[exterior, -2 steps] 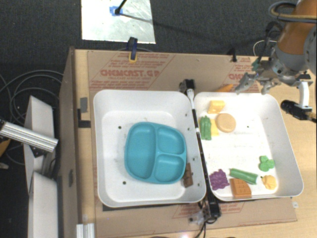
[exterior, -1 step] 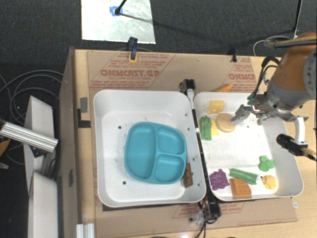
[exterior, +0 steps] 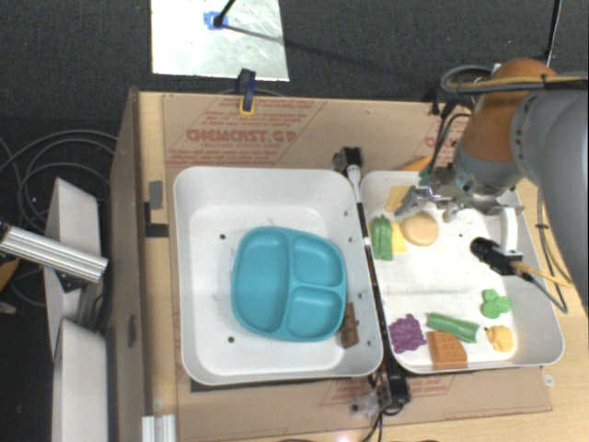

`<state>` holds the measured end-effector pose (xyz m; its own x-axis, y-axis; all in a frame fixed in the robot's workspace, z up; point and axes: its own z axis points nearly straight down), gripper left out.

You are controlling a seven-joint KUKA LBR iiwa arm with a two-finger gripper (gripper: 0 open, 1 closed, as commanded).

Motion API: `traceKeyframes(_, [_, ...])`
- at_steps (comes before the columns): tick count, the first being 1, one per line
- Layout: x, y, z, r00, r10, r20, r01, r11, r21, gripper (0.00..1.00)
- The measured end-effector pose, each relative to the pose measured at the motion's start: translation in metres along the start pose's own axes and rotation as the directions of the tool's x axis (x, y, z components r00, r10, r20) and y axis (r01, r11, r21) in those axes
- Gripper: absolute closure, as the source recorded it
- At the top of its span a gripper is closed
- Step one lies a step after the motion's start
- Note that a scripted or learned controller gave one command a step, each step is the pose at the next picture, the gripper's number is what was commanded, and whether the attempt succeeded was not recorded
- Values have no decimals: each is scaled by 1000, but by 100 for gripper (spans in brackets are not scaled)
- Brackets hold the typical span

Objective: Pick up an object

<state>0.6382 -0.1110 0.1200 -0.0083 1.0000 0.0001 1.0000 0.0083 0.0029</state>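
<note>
the pincer (exterior: 434, 197) hangs low over the far end of the right bin (exterior: 442, 279), just beside and partly above a tan round toy, perhaps a bread roll (exterior: 421, 231), which looks like the likeliest thing to pick. how far the pincer is open i cannot tell, since the wrist hides it from above, and nothing can be seen in its hold. the main risk is the roll's rounded shape: a pinch placed off centre could squirt it sideways instead of lifting it. it also lies close to a green toy vegetable (exterior: 381, 238) against the bin's left wall and near a yellow piece (exterior: 397, 198), so a descent slightly to the left could catch a neighbour or jam on the wall. the rest lie well apart at the near end: purple grapes (exterior: 407, 332), a green pod (exterior: 452, 325), an orange waffle-like block (exterior: 446, 349), a small green piece (exterior: 495, 303) and a small yellow one (exterior: 500, 337). the left bin (exterior: 212, 210) holds a teal divided plate (exterior: 288, 282) and a brown piece (exterior: 350, 325), clear of the way, on the desk (exterior: 230, 136).
</note>
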Motion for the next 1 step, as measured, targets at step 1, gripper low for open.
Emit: traceKeyframes(1, [-7,31,35,1000,0,-1,0,1000,6,0])
